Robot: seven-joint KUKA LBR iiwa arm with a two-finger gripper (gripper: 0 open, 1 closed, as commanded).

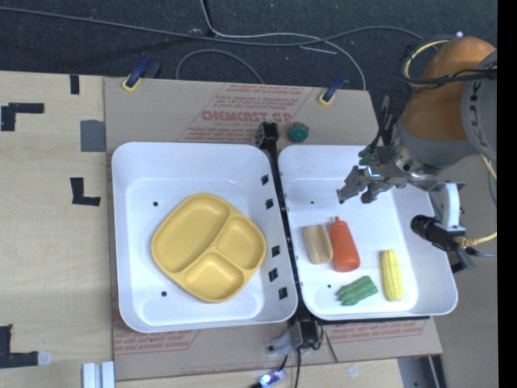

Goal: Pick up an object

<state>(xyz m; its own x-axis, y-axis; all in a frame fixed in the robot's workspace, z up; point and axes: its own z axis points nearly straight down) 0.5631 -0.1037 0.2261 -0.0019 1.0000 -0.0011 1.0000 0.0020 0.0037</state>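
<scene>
In the right bin (420,301) lie a tan bread roll (317,243), an orange-red bottle-shaped toy (344,245), a yellow corn cob (392,274) and a green vegetable piece (356,290). My gripper (359,191) hangs over the upper part of that bin, above and slightly right of the orange-red toy. Its dark fingers stand apart with nothing between them. The arm's orange band (448,79) sits at the upper right.
The left bin (129,217) holds a yellow divided plate (209,246). A small teal object (299,132) lies on the cardboard behind the bins. Black clips (268,134) join the two bins along the middle. Cables run across the dark floor at the back.
</scene>
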